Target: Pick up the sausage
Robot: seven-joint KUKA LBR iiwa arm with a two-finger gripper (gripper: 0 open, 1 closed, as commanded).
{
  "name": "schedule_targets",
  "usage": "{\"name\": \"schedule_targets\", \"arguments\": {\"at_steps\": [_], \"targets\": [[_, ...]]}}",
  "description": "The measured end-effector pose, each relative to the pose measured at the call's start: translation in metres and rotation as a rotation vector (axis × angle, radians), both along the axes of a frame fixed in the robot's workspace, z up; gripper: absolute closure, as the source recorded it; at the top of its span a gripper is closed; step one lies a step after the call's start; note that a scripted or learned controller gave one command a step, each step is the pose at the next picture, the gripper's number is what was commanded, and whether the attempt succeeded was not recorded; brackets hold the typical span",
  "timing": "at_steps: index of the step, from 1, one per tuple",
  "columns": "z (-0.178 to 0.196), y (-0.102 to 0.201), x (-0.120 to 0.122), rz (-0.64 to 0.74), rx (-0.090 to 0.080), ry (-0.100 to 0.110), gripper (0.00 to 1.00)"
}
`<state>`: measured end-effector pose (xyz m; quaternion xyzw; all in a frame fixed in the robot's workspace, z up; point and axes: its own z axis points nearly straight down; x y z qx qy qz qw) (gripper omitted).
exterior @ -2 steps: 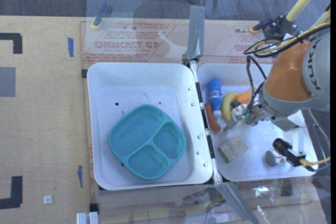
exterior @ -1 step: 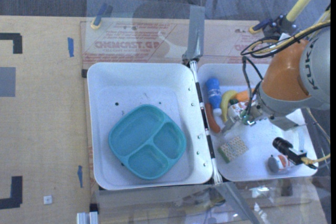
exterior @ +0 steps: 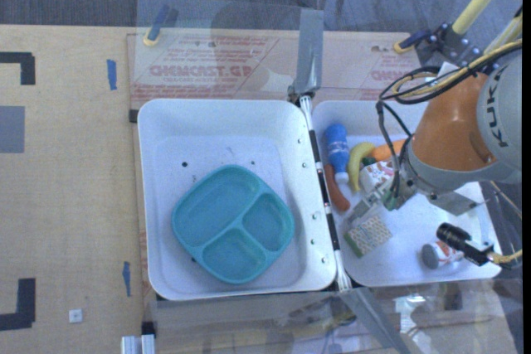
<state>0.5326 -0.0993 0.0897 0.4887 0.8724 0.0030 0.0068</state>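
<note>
Jaws [exterior: 371, 204] apparently just right of sausage [exterior: 335, 187]

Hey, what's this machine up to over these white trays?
A robot arm reaches from the right over the right bin, which holds small toy foods. Its end effector hangs just beside the sausage, a reddish piece lying along the bin's left wall near a blue bottle and banana. The sausage lies ungrasped. The left bin holds a teal divided plate.
</note>
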Motion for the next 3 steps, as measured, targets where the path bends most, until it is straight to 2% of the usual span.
{"name": "schedule_targets", "arguments": {"at_steps": [1, 2, 3], "targets": [[0.0, 0.001, 0.001, 0.164, -0.002, 0.001, 0.0], [-0.003, -0.004, 0.104, -0.162, 0.001, 0.052, 0.0], [0.103, -0.037, 0.133, -0.178, 0.001, 0.014, 0.0]]}}
